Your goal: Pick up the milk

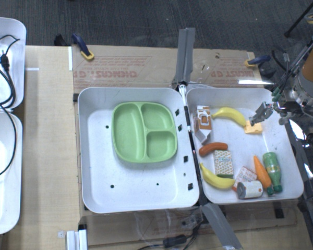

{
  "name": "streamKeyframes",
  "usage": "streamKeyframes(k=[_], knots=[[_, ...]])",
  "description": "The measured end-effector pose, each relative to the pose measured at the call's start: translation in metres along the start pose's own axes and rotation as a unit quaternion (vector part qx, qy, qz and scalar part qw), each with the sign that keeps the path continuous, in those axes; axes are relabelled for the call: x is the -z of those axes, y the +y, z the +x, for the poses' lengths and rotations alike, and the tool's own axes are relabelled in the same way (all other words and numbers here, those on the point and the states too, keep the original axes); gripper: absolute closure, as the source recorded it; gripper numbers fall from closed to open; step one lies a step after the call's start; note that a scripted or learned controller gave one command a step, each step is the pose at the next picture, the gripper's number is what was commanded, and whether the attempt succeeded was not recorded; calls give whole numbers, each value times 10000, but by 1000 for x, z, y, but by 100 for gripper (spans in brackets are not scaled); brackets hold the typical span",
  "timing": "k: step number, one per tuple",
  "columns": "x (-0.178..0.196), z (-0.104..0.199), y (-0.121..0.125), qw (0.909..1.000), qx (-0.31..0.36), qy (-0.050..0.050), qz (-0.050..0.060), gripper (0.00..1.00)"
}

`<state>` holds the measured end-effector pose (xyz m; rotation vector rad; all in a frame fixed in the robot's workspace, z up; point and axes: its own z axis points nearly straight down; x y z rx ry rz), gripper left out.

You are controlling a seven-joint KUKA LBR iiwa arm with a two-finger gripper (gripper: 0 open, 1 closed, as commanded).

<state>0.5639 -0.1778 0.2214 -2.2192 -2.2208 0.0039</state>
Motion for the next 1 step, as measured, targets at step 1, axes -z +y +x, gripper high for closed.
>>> streamKeyframes(k=[1], knots=[[-26, -5, -25, 9998, -218, 1, 3, 0]])
